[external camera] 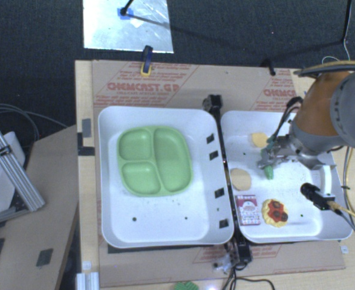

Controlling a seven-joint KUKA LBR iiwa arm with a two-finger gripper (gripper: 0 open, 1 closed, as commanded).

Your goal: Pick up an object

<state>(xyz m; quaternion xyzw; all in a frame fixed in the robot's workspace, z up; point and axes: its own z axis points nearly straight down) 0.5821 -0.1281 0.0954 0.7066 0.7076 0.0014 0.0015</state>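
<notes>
I wanted a straight descent, so nothing got nudged. The left bin (110, 180) held a green divided plate (155, 161). The right bin (331, 225) held a tan disc (241, 178), red packet (247, 210), toy pizza (275, 212) and yellow piece (259, 139). The gripper (268, 165) hovered over what looked like a green piece (268, 173), the likely target; I couldn't tell how its jaws stood.

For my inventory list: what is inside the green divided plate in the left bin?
The green plate shows three bare compartments with nothing lying in them. What lies under the plate is covered.
</notes>
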